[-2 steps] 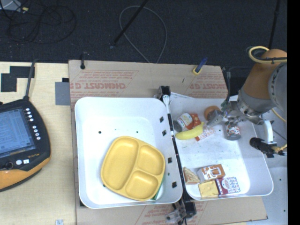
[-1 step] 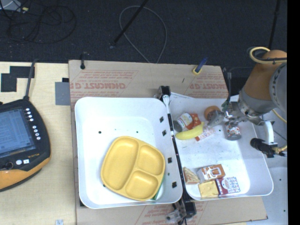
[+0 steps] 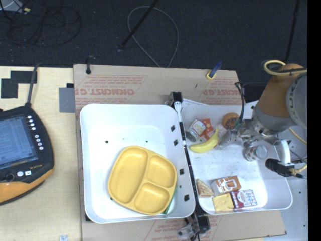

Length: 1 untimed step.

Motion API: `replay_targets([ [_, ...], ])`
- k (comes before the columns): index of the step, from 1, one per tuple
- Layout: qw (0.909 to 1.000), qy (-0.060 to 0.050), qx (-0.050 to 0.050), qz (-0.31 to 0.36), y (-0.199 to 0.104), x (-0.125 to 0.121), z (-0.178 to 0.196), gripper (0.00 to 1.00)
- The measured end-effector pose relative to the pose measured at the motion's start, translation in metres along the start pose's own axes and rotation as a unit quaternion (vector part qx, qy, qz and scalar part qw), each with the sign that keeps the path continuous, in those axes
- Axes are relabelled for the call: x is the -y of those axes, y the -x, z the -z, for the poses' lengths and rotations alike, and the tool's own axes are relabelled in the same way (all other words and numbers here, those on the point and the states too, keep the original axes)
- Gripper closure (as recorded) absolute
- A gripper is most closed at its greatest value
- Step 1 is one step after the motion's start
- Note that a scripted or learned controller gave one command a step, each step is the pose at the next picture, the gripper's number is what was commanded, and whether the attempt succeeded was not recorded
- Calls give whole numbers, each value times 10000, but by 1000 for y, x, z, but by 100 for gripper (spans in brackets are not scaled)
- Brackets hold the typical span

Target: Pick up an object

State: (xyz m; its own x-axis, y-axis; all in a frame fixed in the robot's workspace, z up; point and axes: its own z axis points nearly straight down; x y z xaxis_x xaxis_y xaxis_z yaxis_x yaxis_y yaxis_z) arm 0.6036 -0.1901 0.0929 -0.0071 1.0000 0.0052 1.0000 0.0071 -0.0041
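one fixed overhead camera, angled down, both white bins (image 3: pixel 100 119) in frame, arm (image 3: pixel 281 99) at right

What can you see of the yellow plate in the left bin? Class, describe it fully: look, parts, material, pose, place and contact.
The yellow plate is a rounded, divided dish with three compartments: one long section on its left and two smaller ones on its right. It looks like smooth moulded plastic and nothing lies in its compartments. It lies flat, face up, turned at a slant, on the floor of the left bin, towards the near right corner. A sliver of something green shows under its lower right edge.
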Motion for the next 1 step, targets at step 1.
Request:
replay_targets([
  [1,9999,122,43,-67,-23,115,-2,0],
])
